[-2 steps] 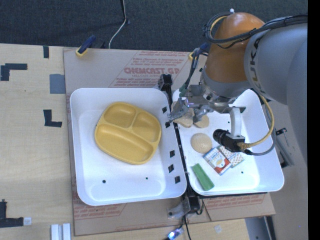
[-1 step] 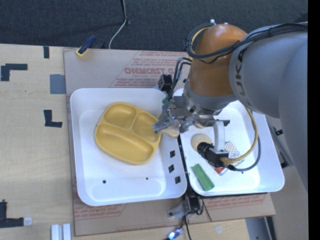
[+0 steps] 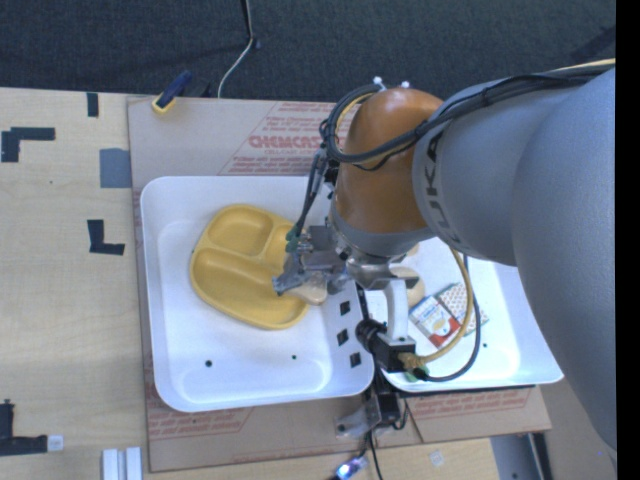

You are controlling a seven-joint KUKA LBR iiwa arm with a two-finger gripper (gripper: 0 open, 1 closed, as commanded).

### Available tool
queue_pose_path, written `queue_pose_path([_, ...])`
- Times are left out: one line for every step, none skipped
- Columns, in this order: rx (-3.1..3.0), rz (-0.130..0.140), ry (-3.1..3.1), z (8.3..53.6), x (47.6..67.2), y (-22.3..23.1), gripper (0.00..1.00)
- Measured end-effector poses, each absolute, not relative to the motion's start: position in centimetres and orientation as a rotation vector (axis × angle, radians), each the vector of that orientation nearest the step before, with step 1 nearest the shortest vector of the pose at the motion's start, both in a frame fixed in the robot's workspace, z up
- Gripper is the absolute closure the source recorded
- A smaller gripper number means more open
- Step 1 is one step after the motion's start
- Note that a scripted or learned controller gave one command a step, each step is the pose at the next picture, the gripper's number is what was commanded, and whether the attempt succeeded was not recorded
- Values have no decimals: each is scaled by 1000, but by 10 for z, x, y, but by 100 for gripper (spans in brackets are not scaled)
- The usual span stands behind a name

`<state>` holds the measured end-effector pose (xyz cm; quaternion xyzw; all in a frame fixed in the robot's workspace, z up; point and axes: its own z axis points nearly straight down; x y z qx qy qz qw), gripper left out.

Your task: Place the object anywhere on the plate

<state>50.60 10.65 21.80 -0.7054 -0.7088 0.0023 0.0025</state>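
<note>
We judge the pale object (image 3: 316, 290) at the yellow plate (image 3: 240, 263) edge light and stiff, best pinched across its sides, though we cannot tell the gripper (image 3: 297, 280) state.

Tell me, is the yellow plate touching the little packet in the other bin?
Apart. The camera view shows the yellow plate lying in the left bin, while the packet lies in the right bin, with the arm between them.
</note>
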Motion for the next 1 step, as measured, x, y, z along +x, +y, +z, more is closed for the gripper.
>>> queue_pose_path([-2217,4,-2222,219,508,104,0])
